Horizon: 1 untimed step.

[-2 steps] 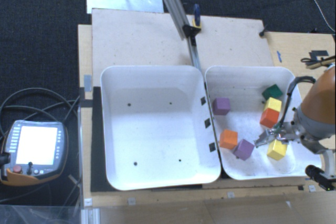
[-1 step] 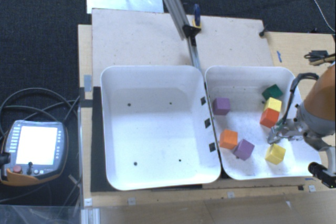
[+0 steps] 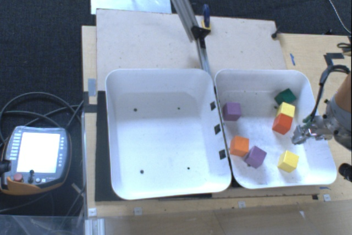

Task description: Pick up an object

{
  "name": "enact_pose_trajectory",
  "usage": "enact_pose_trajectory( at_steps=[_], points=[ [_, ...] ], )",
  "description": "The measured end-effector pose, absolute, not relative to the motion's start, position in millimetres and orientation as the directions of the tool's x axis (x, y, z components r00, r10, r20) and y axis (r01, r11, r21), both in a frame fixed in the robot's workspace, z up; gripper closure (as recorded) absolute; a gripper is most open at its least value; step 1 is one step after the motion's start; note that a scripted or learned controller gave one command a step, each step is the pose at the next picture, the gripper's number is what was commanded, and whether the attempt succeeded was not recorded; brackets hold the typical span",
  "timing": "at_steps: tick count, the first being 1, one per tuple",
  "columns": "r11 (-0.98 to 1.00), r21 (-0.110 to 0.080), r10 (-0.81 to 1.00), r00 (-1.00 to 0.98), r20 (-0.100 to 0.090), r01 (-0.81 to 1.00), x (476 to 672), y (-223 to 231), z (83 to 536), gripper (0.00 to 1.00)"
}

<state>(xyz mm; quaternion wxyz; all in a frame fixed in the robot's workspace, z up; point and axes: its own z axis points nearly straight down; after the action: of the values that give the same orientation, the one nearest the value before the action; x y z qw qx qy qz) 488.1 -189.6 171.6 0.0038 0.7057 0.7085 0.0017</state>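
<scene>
Dark carpet surrounds a bench [image 3: 165, 36] whose right bin [image 3: 258, 81] holds a green block [image 3: 285, 96], two yellow blocks [image 3: 286, 109] [image 3: 288, 160], two purple blocks [image 3: 231, 110] [image 3: 255, 156], and two orange ones [image 3: 281, 124] [image 3: 239, 146], while the gripper [image 3: 301, 135] hovers beside the orange block at right, whether wide or narrow I cannot tell.

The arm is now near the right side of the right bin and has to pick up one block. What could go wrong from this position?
1. The tool sits close to the right bin's wall, so a descent here may hit the rim.
2. The yellow block rests against the red-orange block; a grasp could catch both or push one away.
3. The orange block and purple block almost touch, leaving little room for fingers between them.
</scene>
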Motion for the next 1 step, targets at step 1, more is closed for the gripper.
enact_pose_trajectory(
  at_steps=[1],
  points=[
    [0.005,0.009,1.000,-0.005,-0.003,1.000,490.5,-190.3,225.8,1.00]
  ],
)
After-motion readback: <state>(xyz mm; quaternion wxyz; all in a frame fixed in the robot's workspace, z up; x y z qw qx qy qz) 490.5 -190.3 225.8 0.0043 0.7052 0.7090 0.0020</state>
